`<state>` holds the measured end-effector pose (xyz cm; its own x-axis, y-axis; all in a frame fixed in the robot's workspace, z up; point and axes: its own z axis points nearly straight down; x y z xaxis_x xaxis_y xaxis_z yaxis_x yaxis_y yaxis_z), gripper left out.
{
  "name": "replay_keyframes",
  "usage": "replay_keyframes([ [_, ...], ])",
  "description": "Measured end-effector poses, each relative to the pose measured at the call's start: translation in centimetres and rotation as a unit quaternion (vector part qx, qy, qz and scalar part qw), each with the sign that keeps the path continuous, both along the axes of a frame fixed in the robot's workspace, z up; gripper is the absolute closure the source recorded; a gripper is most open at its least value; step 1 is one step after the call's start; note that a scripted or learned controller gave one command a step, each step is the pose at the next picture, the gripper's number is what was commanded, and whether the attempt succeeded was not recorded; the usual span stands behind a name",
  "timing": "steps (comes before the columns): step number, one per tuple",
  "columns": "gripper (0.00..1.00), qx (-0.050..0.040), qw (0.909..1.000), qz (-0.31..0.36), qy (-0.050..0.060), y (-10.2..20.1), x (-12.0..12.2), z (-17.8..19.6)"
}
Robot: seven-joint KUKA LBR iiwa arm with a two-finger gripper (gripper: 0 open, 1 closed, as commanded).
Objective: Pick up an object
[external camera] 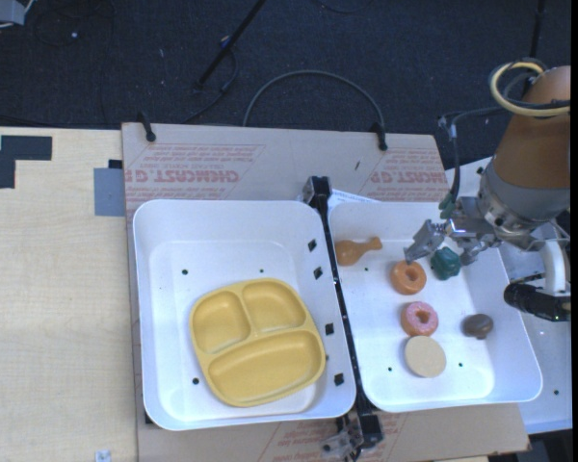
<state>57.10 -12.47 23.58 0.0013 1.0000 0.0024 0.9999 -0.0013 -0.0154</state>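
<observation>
The right shallow white bin (520, 378) is leaving bare floor along its near and right walls, beyond the round beige disc (425, 357) and small brown lump (478, 326). The grey arm is reaching in from the right, its two-finger gripper (445, 254) standing spread around a dark green rounded object (446, 264), just beside the orange ring doughnut (408, 277)

A small dark-teal object (446, 264) sits right at the gripper (444, 249), between its spread fingers. Just left of the gripper and slightly nearer the camera lies an orange-glazed doughnut (408, 277), flat on the right bin's floor.
</observation>
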Motion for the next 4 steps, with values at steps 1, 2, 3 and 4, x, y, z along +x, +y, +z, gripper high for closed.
replay_keyframes([
  [1,0.0,-0.0007,1.0,0.001,-0.006,0.0,0.2,0.7],
  [2,0.0,-0.0004,1.0,0.001,-0.004,-0.1,-0.7,-4.1],
  [3,0.0,-0.0002,1.0,0.001,-0.004,0.1,-0.7,-8.5],
  [4,0.0,-0.0001,1.0,0.0,-0.003,0.1,-1.9,-13.8],
])
